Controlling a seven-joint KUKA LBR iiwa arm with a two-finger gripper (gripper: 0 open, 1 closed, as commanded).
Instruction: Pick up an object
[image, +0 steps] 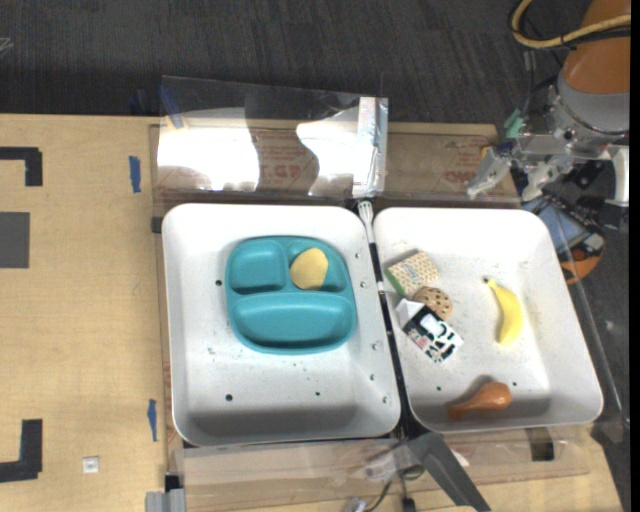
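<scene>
Brown drumstick-shaped toy (480, 398): nearest the camera, at the near edge of the right white bin (462, 238), far from the pincer
Pincer (506, 182): released, fingers apart with nothing between them; it hangs beyond the far right corner of the right white bin, under the grey arm with its orange band (598, 62)
Yellow plastic banana (508, 312): closest object to the pincer, nearer the camera than it, lying free in the bin
Tan waffle-patterned square (414, 270): down and left of the pincer
Round speckled cookie (432, 298): touching the square
Black-and-white printed packet (432, 335): just past the cookie
Left white bin (190, 300): well left of the pincer
Teal divided plate (290, 318): in the left bin
Yellow rounded lump (309, 267): in the plate's far right compartment
</scene>
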